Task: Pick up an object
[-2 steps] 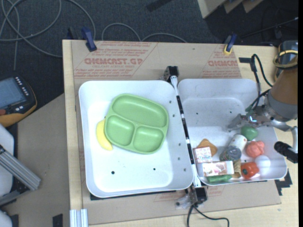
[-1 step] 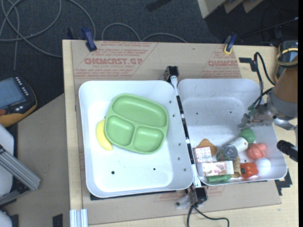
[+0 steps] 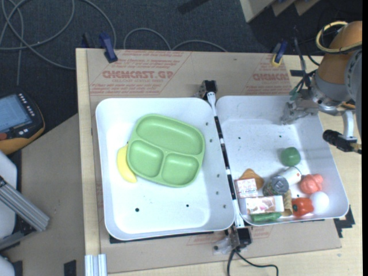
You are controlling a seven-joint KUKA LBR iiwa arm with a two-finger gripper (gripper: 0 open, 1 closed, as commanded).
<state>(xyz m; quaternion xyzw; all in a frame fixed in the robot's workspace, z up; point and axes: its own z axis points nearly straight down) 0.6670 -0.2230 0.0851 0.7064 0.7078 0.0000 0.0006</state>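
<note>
My gripper (image 3: 289, 115) hangs over the far right part of the right bin (image 3: 253, 117), above bare white floor. Nothing shows under or in it. The nearest object is a green ball (image 3: 290, 155), a little toward the front of the bin from the gripper. Past the ball, a heap fills the bin's front right corner: a salmon-coloured piece (image 3: 311, 183), a white ball (image 3: 319, 200), a red piece (image 3: 302, 207), a grey round thing (image 3: 279, 184), two small printed boxes (image 3: 246, 187) (image 3: 264, 203) and a brown piece (image 3: 251, 175).
The left bin (image 3: 115, 211) holds a green divided plate (image 3: 165, 150) with a yellow banana (image 3: 123, 164) tucked against its left side. A black ridge (image 3: 221, 148) runs between the bins. Clamps stand at the board's back edge (image 3: 107, 48) (image 3: 279, 52).
</note>
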